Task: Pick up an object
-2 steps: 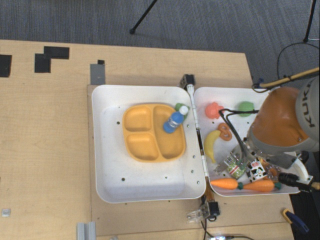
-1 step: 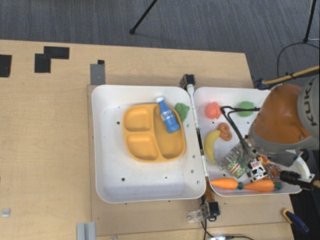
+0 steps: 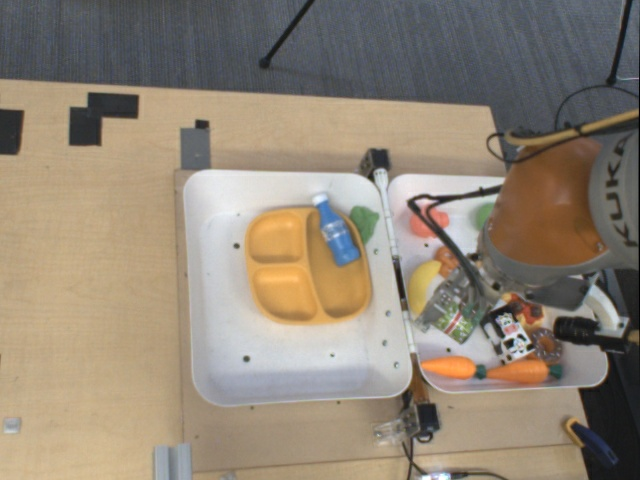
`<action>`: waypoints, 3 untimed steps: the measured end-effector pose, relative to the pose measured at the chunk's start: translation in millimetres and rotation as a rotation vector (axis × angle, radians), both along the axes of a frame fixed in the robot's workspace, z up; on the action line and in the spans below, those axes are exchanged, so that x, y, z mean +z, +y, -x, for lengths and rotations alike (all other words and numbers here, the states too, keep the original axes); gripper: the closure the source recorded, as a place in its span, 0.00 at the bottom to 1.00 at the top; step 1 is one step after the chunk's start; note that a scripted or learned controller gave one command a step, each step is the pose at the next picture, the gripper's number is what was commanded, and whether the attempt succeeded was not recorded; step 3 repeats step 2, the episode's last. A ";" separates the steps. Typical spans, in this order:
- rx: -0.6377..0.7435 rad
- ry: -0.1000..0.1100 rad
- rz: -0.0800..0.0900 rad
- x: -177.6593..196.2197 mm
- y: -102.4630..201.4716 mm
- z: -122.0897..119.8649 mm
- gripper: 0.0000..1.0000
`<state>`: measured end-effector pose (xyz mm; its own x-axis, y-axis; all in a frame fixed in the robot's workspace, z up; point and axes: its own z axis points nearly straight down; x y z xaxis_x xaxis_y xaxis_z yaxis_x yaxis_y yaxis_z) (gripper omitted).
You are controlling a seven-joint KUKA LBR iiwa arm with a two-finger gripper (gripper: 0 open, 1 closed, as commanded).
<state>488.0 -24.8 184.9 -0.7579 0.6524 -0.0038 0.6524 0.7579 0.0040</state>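
My claw (image 3: 462, 303) hangs low in the right bin (image 3: 590, 373), over a crinkly green packet (image 3: 450, 318); I cannot tell its state. The packet looks light, soft and slippery, so I'd pinch across its flat middle, clear of the carrot (image 3: 447, 368).

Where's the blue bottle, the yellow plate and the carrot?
blue bottle (image 3: 337, 234): camera view, on the middle of its body.
yellow plate (image 3: 293, 293): camera view, on its lower left compartment.
carrot (image 3: 447, 368): camera view, on its orange body.
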 end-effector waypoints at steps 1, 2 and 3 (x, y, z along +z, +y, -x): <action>0.330 -0.001 0.002 25.0 8.8 -9.8 1.00; 0.530 0.002 0.002 10.0 34.3 -8.0 1.00; 0.530 0.002 0.002 10.0 34.3 -8.0 1.00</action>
